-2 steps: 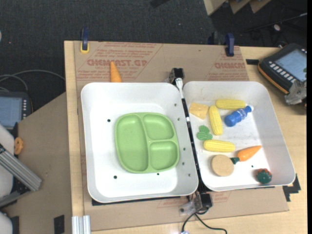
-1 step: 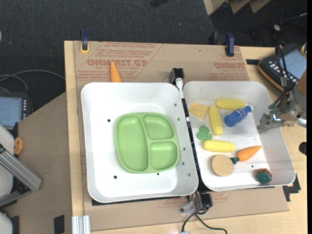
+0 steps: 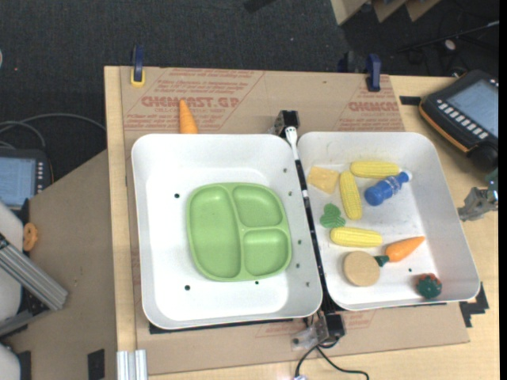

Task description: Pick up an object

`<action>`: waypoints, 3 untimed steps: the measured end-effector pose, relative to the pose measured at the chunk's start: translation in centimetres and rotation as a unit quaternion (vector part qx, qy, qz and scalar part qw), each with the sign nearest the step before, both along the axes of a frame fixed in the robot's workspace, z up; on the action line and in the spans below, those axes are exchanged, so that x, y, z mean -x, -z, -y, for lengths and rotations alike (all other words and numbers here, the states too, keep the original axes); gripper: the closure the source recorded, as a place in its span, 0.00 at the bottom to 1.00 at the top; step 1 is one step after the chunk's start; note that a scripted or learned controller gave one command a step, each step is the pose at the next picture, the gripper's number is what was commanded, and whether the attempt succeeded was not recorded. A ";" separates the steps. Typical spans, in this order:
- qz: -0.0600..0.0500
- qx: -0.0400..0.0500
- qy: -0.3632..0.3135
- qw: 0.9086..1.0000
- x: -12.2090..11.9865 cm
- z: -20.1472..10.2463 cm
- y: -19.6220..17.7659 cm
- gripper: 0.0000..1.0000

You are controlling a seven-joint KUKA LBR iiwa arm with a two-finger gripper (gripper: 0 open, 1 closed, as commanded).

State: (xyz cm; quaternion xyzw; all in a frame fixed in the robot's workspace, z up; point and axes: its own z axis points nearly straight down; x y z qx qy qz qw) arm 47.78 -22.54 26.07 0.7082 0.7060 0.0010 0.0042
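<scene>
The right bin [image 3: 444, 182] holds the toy food. Three yellow corn cobs lie in it: one at the back [image 3: 375, 169], one standing lengthwise [image 3: 349, 194] and one lower down [image 3: 356, 237]. A blue bottle [image 3: 386, 188] lies between the back cob and the bin's middle. A yellow cheese wedge [image 3: 322, 179] and a small green piece [image 3: 332, 214] sit by the left wall. Near the front are a carrot [image 3: 404, 248], a tan disc [image 3: 361, 268] and a small red and green piece [image 3: 428, 286]. My gripper [image 3: 478, 201] is a grey shape at the view's right edge, outside the bin's right wall.
The left bin [image 3: 158, 180] carries a green divided plate [image 3: 238, 230]. An orange carrot [image 3: 187, 117] lies on the cardboard behind the left bin. A black and orange pendant [image 3: 467, 113] rests at the back right. Blue clamps [image 3: 373, 74] hold the board's far edge.
</scene>
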 end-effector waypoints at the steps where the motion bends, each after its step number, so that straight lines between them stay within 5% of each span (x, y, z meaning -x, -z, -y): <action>1: 0.001 0.000 -0.002 1.000 -0.2 -0.1 -6.5 1.00; 2: 0.001 0.000 -0.002 1.000 -0.2 -0.1 -14.1 1.00; 3: 0.001 -0.001 -0.007 1.000 -8.1 -6.7 -16.2 1.00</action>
